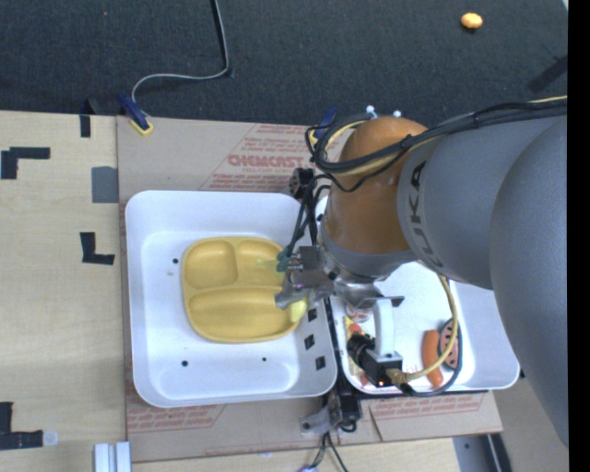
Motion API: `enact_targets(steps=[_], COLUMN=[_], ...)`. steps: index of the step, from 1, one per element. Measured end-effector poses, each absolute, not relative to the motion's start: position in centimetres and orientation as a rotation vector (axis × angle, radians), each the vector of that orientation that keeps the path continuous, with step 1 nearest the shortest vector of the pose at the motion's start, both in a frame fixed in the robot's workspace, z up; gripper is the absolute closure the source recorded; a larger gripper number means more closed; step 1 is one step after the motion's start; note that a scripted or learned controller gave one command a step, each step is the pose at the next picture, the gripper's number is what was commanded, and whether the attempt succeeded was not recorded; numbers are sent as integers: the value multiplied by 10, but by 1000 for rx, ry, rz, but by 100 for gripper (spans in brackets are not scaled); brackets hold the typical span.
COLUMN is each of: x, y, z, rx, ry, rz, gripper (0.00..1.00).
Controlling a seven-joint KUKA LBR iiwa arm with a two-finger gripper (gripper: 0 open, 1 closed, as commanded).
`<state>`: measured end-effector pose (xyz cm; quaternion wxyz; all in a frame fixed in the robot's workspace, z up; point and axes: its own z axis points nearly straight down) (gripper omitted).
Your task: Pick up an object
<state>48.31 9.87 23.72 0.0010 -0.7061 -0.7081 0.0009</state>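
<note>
A yellow divided plate lies in the left white bin. My gripper hangs at the plate's right rim, under the orange band of the arm. A small green piece shows by the gripper's upper side and a yellowish bit by its lower side. The arm hides whether anything sits between the fingers. In the right bin, an orange sausage-like object lies at the near right, and a red-and-white item peeks out below the wrist.
Cables loop over the arm's wrist. A blue cable and clip lie on the dark floor behind the cardboard. A small orange object sits far back on the floor. The arm covers most of the right bin.
</note>
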Motion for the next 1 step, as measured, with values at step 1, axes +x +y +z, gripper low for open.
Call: enact_targets(steps=[1], x=[483], y=[100], z=[231], rx=[-2219], ry=[-2222], rz=[5], gripper=[100])
